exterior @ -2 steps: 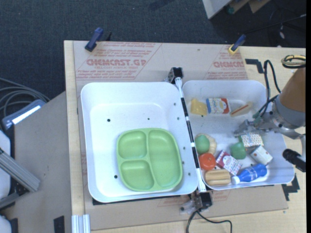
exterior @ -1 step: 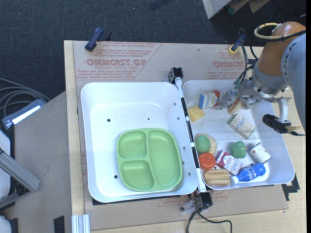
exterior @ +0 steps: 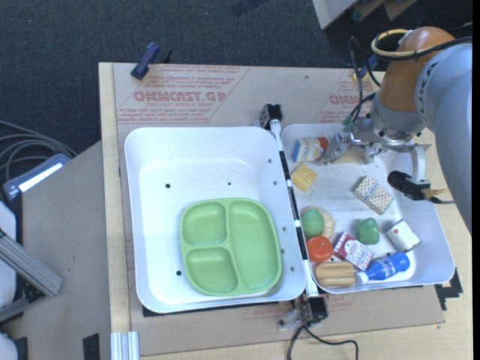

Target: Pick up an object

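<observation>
Green divided tray lies alone in the left bin; the pickable clutter fills the right bin. Above its far corner the gripper hangs near a small packet, grasping nothing, its opening unreadable. Judged an approach step: next, descend squarely over one object.

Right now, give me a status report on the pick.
Pincer low over right bin's far end, nothing visibly held. Toys lie loose in that bin. Green tray alone in left bin.
</observation>
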